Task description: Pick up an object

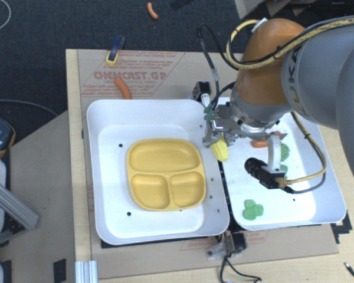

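A small yellow corn cob [221,151] sticks out below my gripper [220,139], over the seam between the two white bins. Its upper end sits between the metal fingers, which are shut on it. The grey arm with its orange band [270,46] reaches in from the right and hides much of the right bin [318,199]. In that bin lie a green leafy piece [253,209], another green piece [284,152] and a thin orange-red piece [260,143]. A yellow divided plate [165,173] lies in the left bin [103,158].
A black connector on a cable [263,173] hangs from the arm over the right bin. On the cardboard behind the left bin lie an orange sausage shape [124,88] and a blue-and-yellow clip [114,50]. Another orange piece [152,10] lies on the dark floor.
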Motion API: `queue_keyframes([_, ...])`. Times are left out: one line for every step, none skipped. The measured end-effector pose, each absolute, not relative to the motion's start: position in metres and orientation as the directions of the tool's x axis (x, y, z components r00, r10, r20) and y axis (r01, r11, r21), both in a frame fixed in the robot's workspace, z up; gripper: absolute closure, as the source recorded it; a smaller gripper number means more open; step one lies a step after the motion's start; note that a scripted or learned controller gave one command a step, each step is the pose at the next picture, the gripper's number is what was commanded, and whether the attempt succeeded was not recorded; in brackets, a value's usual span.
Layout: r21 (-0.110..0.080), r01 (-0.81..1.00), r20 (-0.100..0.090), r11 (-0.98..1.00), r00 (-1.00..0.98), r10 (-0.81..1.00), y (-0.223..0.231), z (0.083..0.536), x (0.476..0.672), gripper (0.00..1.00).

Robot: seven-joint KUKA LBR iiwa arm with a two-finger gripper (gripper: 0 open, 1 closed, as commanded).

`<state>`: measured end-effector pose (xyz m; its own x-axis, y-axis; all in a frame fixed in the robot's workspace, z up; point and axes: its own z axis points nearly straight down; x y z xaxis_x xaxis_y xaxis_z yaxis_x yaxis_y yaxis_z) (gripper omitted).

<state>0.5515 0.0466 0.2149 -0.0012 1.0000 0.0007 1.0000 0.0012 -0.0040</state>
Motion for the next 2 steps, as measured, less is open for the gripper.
queue_keyframes([0.004, 1.000, 0.000, 0.001, -0.001, 1.000, 0.044, 0.234, 0.560, 1.00])
queue_keyframes([-0.004, 1.000, 0.000, 0.000, 0.000, 1.000, 0.050, 0.215, 0.553, 1.00])
